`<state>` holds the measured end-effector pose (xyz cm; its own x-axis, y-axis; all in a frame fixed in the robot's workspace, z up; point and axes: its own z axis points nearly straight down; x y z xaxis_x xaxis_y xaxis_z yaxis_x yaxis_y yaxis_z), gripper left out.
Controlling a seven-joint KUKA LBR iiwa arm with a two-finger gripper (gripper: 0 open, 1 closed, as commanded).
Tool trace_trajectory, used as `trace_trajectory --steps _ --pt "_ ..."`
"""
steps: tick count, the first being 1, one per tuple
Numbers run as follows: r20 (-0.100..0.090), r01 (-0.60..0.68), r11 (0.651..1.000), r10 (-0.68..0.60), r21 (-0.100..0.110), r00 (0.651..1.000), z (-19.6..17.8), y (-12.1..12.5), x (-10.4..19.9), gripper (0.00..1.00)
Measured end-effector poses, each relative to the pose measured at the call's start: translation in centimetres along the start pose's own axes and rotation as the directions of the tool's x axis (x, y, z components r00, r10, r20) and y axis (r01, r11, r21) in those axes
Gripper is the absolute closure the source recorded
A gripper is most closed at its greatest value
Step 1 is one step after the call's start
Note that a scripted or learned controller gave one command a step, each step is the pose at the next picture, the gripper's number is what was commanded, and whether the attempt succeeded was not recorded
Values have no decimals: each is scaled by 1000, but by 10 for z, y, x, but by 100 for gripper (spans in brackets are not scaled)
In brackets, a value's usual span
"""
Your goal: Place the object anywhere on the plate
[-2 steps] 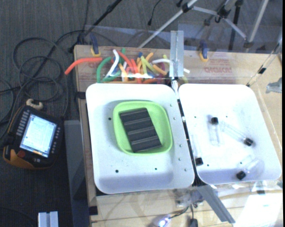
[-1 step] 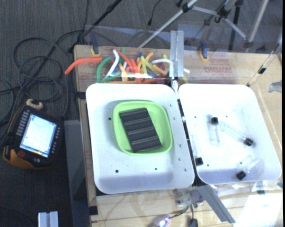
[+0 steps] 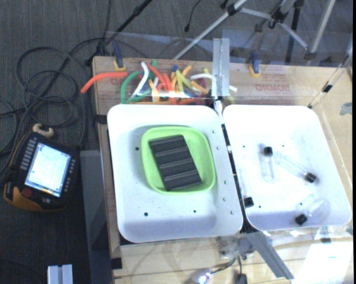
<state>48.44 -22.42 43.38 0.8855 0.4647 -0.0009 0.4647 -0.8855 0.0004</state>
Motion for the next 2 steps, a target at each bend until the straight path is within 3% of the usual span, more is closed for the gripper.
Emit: trace_trajectory --steps 2 --pt "1 -272 962 272 -1 962 0 0 0 0"
